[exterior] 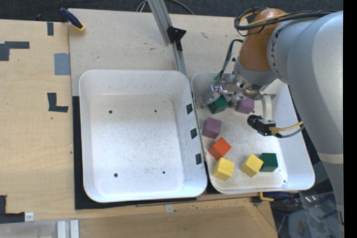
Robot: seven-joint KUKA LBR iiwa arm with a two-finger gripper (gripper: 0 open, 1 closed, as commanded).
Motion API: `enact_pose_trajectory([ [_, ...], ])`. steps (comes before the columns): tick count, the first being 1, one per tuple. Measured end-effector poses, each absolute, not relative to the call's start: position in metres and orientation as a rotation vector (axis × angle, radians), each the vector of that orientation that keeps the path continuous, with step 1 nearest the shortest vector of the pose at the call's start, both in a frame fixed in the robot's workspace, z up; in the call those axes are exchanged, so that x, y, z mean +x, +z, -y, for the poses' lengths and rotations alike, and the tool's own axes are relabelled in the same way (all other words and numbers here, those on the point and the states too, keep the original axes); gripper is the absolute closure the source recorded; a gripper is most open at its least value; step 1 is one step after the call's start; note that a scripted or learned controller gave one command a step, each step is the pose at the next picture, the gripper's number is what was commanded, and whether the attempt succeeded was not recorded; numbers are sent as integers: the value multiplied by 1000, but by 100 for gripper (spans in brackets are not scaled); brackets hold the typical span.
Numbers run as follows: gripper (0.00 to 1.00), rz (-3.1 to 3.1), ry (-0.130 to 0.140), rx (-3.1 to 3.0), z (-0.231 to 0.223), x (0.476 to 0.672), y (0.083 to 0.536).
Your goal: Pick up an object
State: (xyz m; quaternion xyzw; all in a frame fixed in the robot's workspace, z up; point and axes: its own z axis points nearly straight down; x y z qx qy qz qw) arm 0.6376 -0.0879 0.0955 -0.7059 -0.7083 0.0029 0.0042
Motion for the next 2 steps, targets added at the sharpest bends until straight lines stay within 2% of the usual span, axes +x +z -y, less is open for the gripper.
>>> enact_pose_trajectory([
  [1, 100, 2221, 3, -2217, 90, 639, 110],
  [2, 100, 2235, -12, -2212, 5, 667, 197],
])
